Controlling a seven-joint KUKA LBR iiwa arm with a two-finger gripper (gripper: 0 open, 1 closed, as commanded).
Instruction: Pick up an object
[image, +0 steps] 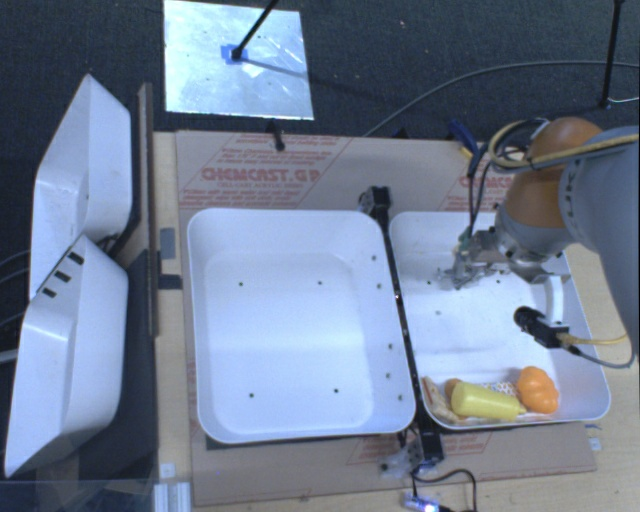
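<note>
Two bins stood side by side; the objects lay in the right bin (575, 395), at its near edge: a yellow piece (483, 401) and an orange ball (538, 389) close together. The gripper (462, 272) hung well apart from them, over the far part. Its jaws were too small to judge. A good pick probably needed coming down straight over one object.

Two bins sit side by side; the right bin (500, 330) holds objects (495, 395) along its near edge, the gripper (462, 272) above them.
</note>
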